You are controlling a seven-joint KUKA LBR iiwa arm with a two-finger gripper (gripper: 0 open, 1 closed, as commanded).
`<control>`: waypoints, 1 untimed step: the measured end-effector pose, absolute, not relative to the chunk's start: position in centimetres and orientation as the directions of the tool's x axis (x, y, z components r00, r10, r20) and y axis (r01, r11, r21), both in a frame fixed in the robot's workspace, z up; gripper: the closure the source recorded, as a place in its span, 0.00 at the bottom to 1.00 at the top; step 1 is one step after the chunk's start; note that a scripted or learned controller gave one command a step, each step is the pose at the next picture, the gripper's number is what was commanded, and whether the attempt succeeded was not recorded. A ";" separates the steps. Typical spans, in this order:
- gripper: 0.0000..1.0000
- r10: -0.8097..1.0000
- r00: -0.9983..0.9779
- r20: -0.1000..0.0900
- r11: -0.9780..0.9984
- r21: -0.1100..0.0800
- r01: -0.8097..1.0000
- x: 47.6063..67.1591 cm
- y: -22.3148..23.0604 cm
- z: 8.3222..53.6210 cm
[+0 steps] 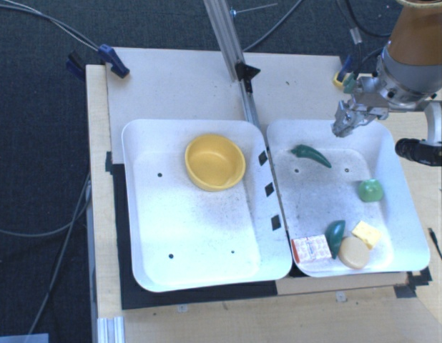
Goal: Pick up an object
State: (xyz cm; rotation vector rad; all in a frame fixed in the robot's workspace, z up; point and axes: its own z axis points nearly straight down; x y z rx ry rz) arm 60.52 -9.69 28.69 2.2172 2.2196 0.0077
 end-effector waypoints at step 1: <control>1.00 1.000 -0.006 0.005 0.006 -0.009 1.000 60.4 -3.8 27.8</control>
